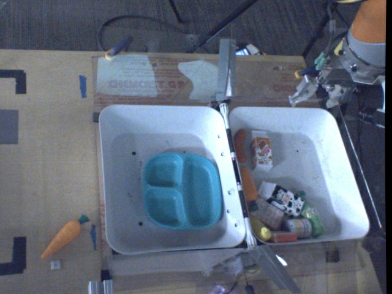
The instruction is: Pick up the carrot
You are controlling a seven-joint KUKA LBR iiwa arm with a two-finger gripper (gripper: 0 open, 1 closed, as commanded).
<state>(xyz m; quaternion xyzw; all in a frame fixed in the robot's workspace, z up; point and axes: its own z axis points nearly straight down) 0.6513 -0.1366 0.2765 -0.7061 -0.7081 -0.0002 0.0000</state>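
The gripper (304, 94) hangs above the right bin's (331, 141) far rim, fingers seemingly apart, holding nothing; the carrot (61, 238) lies well apart.

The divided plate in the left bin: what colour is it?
Teal blue, the divided plate, in the camera view.

The wooden worktop (49, 164) carries two white bins side by side, the left bin (116, 127) and right bin (324, 133). A toy carrot (62, 237) lies on the bare wood near its front-left corner.

Carrot (61, 239) lies unobstructed (bare bench (49, 164) around).
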